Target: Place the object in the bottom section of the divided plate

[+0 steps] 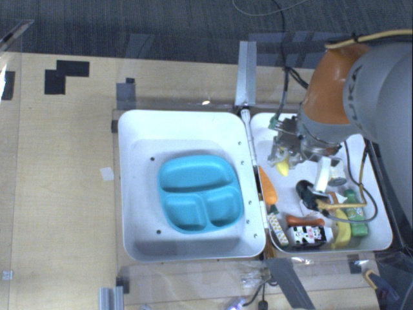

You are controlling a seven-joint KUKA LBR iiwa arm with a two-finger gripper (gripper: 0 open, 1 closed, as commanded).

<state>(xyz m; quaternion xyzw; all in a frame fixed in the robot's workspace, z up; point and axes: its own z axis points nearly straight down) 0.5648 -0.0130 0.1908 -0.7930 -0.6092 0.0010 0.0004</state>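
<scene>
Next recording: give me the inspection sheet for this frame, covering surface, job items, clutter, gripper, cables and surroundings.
Surface: wooden bench bearing two white bins, left bin and right bin.
Job's things: blue divided plate in the left bin, all sections bare; small yellow object in the right bin, at the gripper's tip.
Clutter: orange carrot-like item, black-and-white box, yellow and green pieces in the right bin.
Gripper: gripper low over the right bin; grasp unclear.
Cables: black cable looping on the floor behind the bins.
Surroundings: dark carpet; black tape marks on the bench.
</scene>
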